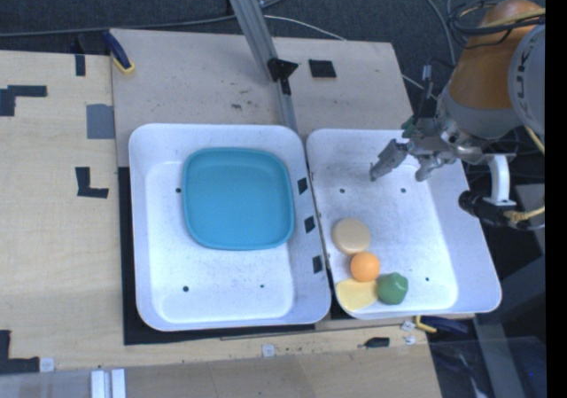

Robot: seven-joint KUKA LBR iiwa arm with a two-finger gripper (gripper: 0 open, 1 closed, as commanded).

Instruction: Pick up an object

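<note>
1. We see 4 small candidates clustered at the near-left corner of the right bin [461, 237]: a beige disc [352, 234], an orange ball [364, 266] just below it, a green piece [392, 287] and a yellow piece [355, 295] at the near rim, all close together or touching.
2. The left bin [151, 210] carries a blue plate [237, 198].
3. The gripper [406, 166] hangs over the far part of the right bin, its 2 fingers spread apart with nothing between them, well apart from the cluster.
4. We judge this as the approach step: nothing is grasped yet.
5. The next move, we think, calls for travel toward the near-left corner, then a descent onto 1 item; the tight packing may make a clean pinch awkward.
</note>
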